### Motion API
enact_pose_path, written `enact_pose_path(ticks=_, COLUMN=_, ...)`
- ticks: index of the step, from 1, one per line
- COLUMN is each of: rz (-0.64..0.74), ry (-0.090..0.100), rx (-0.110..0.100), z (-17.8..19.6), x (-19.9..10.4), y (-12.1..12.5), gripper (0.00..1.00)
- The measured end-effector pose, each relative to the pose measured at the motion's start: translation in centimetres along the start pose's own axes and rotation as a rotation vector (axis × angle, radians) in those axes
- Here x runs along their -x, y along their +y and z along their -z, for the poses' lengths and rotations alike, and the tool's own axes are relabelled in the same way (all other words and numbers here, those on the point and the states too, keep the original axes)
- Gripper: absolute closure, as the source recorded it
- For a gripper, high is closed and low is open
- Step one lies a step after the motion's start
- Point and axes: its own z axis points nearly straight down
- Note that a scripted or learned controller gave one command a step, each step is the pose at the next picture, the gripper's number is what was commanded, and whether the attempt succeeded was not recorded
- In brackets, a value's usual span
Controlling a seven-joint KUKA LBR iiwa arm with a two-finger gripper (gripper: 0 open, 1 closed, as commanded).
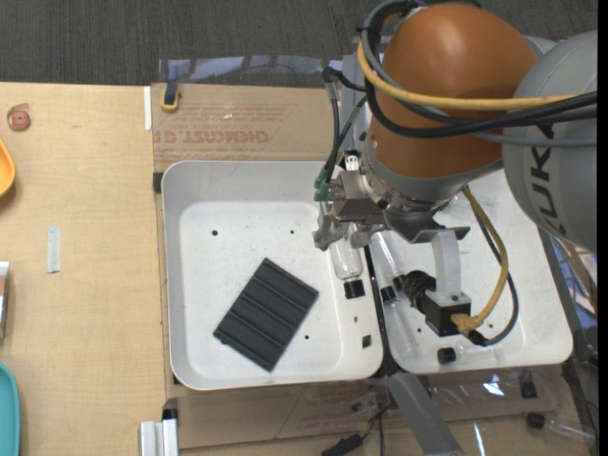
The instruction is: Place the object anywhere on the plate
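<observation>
Where the left bin (180,283) nears the camera, a black ribbed rectangular plate (266,313) lies flat on its floor. Beyond and to the right of that plate, the end effector (366,274) hangs over the bins' shared rim; its grip cannot be told, and the arm's orange band (446,84) hides the bin behind.

A: Where's the plate (266,313)?
B: Dark, ribbed, lying flat near the left bin's (190,283) front edge.
A: And the gripper (366,278)?
B: Over the rim between the two bins, beneath the orange band (442,74).
</observation>
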Motion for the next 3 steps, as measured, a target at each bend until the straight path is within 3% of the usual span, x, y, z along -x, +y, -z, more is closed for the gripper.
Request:
enact_pose_path(ticks=1, rz=0.36, ry=0.0, rx=0.001, z=4.2, x=1.2, y=4.5, gripper=1.0)
enact_pose_path(ticks=2, rz=-0.346, ry=0.0, rx=0.0, z=8.2, x=-0.5, y=14.2, gripper=1.0)
enact_pose_path(ticks=3, rz=0.459, ry=0.001, rx=0.001, z=-2.0, x=-1.4, y=6.4, gripper=1.0)
